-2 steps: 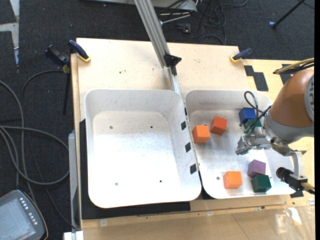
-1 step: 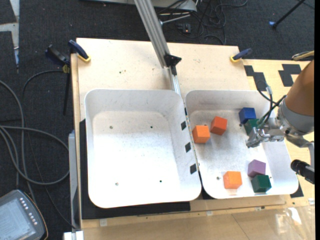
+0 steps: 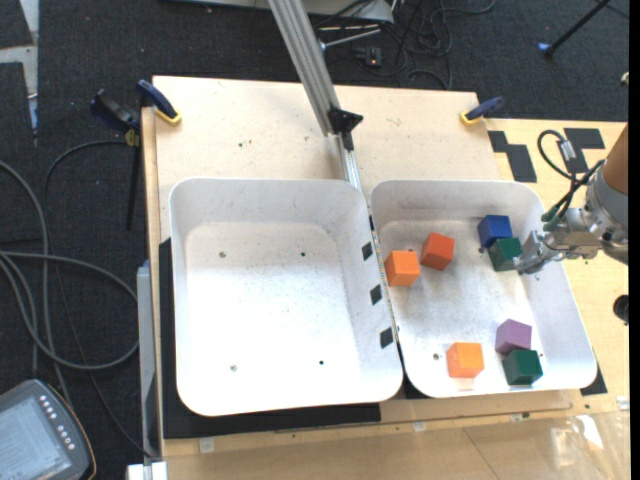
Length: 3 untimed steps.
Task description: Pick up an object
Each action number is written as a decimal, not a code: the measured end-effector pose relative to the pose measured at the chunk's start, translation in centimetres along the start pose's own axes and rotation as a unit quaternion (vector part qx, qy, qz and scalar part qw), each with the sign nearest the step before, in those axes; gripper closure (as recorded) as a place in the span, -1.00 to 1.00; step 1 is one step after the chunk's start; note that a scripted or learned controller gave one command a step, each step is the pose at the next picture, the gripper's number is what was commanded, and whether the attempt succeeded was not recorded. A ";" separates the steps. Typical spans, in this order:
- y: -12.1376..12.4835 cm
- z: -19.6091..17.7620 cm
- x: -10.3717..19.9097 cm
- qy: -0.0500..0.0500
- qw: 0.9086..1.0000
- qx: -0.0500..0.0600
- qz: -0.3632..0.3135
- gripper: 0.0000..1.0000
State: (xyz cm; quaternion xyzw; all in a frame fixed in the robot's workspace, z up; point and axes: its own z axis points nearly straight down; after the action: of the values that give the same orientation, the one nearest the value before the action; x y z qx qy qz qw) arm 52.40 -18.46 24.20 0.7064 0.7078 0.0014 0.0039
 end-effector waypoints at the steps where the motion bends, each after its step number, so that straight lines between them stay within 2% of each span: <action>1: 0.1 -0.1 0.0 0.001 1.000 0.003 0.000 1.00; 3: 2.9 1.6 11.7 0.003 1.000 0.004 -0.003 1.00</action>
State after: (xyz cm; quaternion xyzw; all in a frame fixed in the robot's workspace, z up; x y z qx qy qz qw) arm 55.28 -6.75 22.62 0.7039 0.7103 0.0002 -0.0010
